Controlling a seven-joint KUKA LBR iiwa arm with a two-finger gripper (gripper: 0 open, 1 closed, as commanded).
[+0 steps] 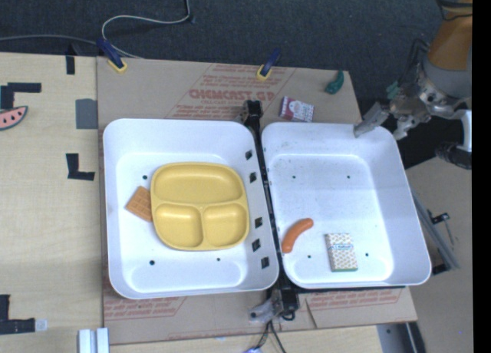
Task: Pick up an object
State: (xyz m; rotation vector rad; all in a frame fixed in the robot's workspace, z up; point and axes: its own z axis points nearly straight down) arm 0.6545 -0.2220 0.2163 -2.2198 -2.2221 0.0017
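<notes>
The right bin [383, 152] holds an orange sausage-shaped toy [297, 234] near its front left and a small patterned box [341, 252] beside it at the front. In the left bin [123, 144] lies a yellow divided plate [201, 204], with a brown cracker-like piece [139, 204] tucked against its left edge. My gripper [387, 120] hovers over the right bin's far right corner, well away from the sausage and the box. It is open with nothing between its fingers.
A small red and white packet [296, 109] lies on the cardboard behind the bins, and a green object [334, 81] sits farther back. Two yellow and blue clamps [113, 55] [268, 66] pin the cardboard's back edge. A black hinge strip [259, 190] runs between the bins.
</notes>
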